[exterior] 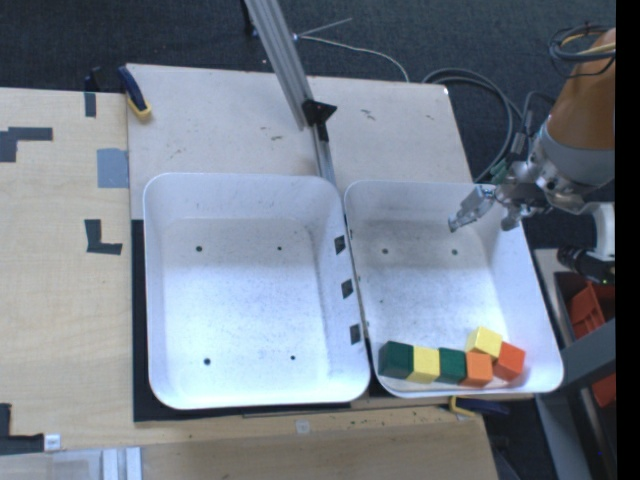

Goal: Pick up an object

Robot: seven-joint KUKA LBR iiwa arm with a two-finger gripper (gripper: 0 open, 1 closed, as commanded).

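Several small blocks lie in a row along the front edge of the right bin [420, 203]: a green block [397, 357], a yellow block [424, 364], another green block [451, 365] and an orange block [478, 368]. A second yellow block [487, 341] and a second orange block [510, 360] sit at the row's right end. My gripper [483, 219] hovers over the bin's far right corner, well away from the blocks. It is open with nothing between its fingers.
The left bin [240, 183] stands beside the right one, and a dark divider with clips [347, 288] runs between them. A slanted metal rail [285, 53] reaches down to the bins' far edge. Cables [480, 88] lie at the back right.
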